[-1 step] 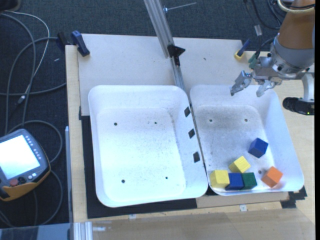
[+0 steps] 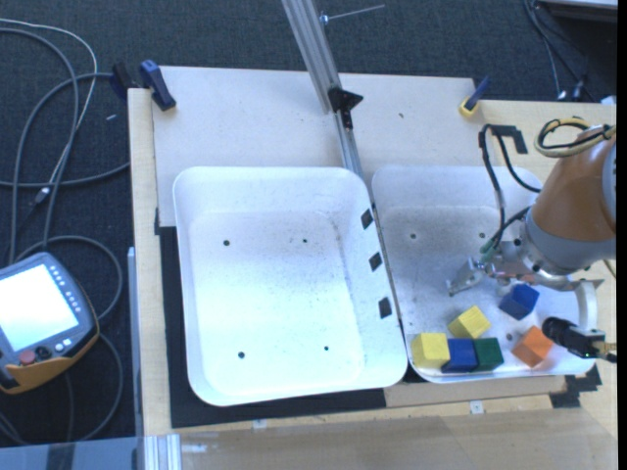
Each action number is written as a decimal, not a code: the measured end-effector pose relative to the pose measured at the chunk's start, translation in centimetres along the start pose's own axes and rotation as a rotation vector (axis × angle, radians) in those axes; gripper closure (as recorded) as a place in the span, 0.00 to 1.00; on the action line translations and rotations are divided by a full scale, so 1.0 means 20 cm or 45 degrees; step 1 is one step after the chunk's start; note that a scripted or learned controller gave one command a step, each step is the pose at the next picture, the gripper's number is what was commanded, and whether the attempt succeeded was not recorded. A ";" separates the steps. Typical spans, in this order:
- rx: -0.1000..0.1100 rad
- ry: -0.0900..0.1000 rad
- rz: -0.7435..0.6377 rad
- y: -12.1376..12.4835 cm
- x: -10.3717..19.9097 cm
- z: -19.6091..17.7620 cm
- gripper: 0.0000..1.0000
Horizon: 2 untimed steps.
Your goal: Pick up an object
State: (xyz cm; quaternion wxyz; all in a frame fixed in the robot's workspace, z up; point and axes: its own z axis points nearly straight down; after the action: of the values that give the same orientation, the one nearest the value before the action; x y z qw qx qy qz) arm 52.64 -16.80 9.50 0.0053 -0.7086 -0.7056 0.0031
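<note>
Blocks sit at the near end of the right bin [image 2: 431, 189], closest to the camera. One yellow block [image 2: 430, 349] lies flat there, and a blue block [image 2: 460, 354] touches its right side. Next comes a green block [image 2: 489, 352], touching the blue one. Just behind them a second yellow block [image 2: 471, 322] sits turned at a slant. Off to the right an orange block [image 2: 533, 346] rests near the bin's edge. A darker blue block [image 2: 518, 301] sits a bit farther back, just under the arm's wrist. The arm [image 2: 578, 209] comes in from the right, with its orange band above a grey part. Its gripper [image 2: 468, 278] is down low over the floor of the right bin, pointing left, near the blocks but not on any of them. The gripper is small and blurry, so it is hard to say if it is spread or pinched, and no block can be seen in it. Black and green wires loop beside the arm. The left bin [image 2: 279, 282] is white with tiny dark specks and a few dark dots. A silver pole [image 2: 312, 42] leans over the bench between the two bins. On the floor at the far left lies a control pad [image 2: 39, 321] with a bright screen.
</note>
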 end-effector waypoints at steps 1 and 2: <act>-0.010 0.003 -0.012 -0.10 0.32 -0.02 0.00; -0.023 -0.009 -0.001 -0.23 0.11 -0.35 0.00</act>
State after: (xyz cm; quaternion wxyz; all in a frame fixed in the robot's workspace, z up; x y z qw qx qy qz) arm 48.10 -14.61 16.47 -0.0034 -0.7083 -0.7059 -0.0008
